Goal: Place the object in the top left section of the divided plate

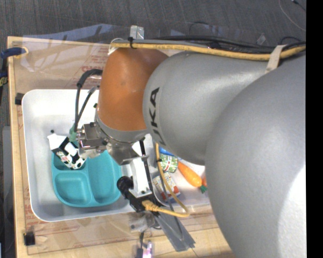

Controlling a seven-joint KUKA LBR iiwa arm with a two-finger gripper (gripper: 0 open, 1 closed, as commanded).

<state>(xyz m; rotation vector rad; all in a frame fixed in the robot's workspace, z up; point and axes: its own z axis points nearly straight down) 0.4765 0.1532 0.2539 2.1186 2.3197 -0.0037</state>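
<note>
A teal divided plate (pixel 99 184) lies in the left white bin (pixel 37 122). A black-and-white object (pixel 70 156), like a small cow-patterned toy, sits at the plate's upper left section, partly over its rim. My gripper (pixel 78 144) hangs just above and to the right of that object, at the end of the orange-banded wrist (pixel 124 90). The arm's bulk hides most of the gripper.
The grey arm (pixel 231 144) covers the right bin and much of the bench. An orange carrot-like item (pixel 189 175) and other small objects show in the right bin beside the arm. Cables (pixel 167 208) loop near the bench's front edge.
</note>
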